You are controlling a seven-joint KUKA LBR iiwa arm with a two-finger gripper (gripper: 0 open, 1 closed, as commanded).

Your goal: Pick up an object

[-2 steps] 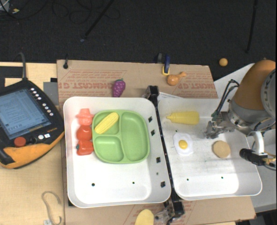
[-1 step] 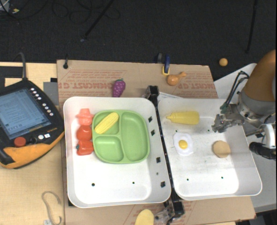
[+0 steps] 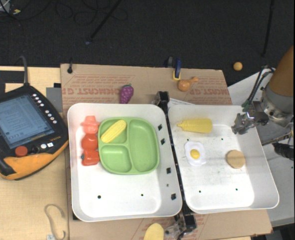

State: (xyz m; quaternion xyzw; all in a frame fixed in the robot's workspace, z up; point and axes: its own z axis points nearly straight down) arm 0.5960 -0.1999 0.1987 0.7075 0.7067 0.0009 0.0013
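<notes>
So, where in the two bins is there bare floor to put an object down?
Right bin: the front half is bare, below the egg and the cookie. Left bin: a bare strip along the front, below the green plate. The back of both is crowded: corn, red toy, yellow bottle, gripper.

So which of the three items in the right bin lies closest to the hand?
The yellow bottle, lying on its side at the bin's far end, roughly level with the hand. The fried egg and the tan round piece sit lower in the view.
</notes>
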